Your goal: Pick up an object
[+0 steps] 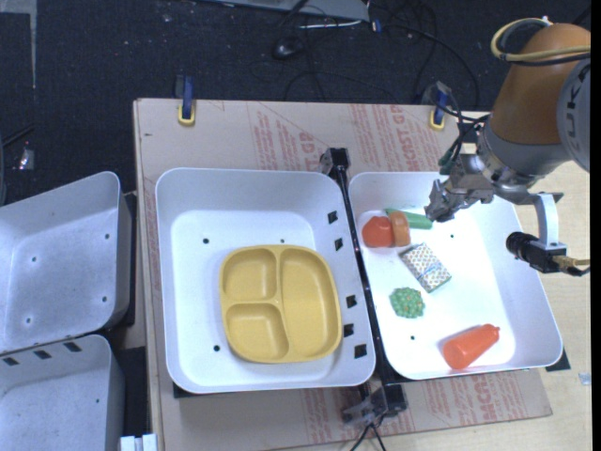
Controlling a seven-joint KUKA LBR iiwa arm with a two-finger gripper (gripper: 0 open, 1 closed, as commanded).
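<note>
Over right bin (526, 280) far edge: gripper (441, 209) hovering, finger state unclear. Green stick (409, 218) just left of it, red tomato (377, 232) beyond.

You see two white bins side by side. Left bin (188, 205) holds yellow divided plate (280, 303). Right bin (526, 299) holds red tomato (377, 232), orange piece (400, 228) touching it, green stick (411, 219) behind them, patterned packet (426, 266) below, green ball (407, 302) further below, orange bottle (470, 345) lowest. Gripper (441, 207) hangs just right of green stick.
</note>
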